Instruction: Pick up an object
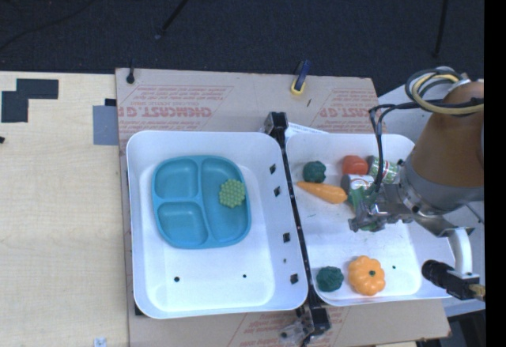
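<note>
In the right bin (395,274) lie a carrot (322,192), a dark green broccoli piece (314,171), a red tomato (355,165), an orange pumpkin (366,275) and a second dark green piece (330,279). My gripper (365,215) hangs low over the middle of this bin, just right of the carrot's tip and below the tomato. The wrist body hides its fingertips. The left bin (158,290) holds a blue divided plate (201,201) with a light green round piece (232,194) in its right compartment.
A black clamp ridge (286,195) separates the two bins. The arm's grey and orange body (447,152) covers the right bin's right side. A blue and yellow clip (300,78) sits on the cardboard behind the bins.
</note>
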`<action>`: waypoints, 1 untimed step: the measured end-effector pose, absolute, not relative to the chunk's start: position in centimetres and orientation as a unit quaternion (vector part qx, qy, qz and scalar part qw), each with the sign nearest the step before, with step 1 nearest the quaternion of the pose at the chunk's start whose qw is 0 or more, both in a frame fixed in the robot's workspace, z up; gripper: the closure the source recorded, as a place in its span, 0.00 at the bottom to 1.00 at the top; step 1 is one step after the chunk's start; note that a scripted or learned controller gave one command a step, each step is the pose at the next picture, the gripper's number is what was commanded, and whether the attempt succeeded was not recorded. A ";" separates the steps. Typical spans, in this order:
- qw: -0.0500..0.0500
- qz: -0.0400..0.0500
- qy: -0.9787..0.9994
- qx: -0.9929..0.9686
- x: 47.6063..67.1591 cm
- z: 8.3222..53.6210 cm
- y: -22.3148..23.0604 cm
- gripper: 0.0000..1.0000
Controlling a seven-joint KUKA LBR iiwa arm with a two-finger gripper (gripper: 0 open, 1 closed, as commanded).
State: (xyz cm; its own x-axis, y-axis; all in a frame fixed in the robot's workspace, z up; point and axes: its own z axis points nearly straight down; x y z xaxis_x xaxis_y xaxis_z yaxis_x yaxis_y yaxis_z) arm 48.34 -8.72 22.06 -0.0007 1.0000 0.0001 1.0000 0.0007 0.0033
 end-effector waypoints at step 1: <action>-0.001 0.000 0.707 0.707 48.4 22.7 -8.8 1.00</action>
